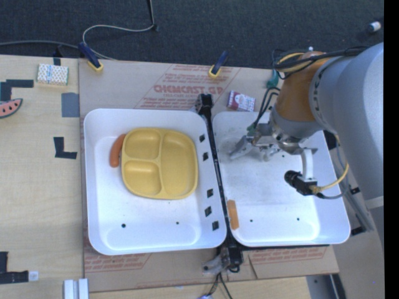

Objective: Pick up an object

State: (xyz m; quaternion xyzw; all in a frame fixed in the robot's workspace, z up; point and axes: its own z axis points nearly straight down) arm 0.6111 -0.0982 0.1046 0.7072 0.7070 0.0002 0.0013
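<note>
My gripper (252, 154) hangs over the upper left part of the right bin (280, 226), its fingers spread open above bare white floor with nothing between them. A small orange piece (232, 214) lies against the right bin's left wall, well below the gripper. In the left bin (149, 235) a yellow divided plate (159, 163) lies flat, and an orange sausage-like piece (115, 151) rests against the plate's left rim.
A black divider with clips (211, 167) runs between the bins. A small red-and-white packet (240, 101) lies on the cardboard behind the right bin. A black cable fitting (299, 182) hangs from the arm over the right bin. Yellow clamps hold the cardboard's back edge.
</note>
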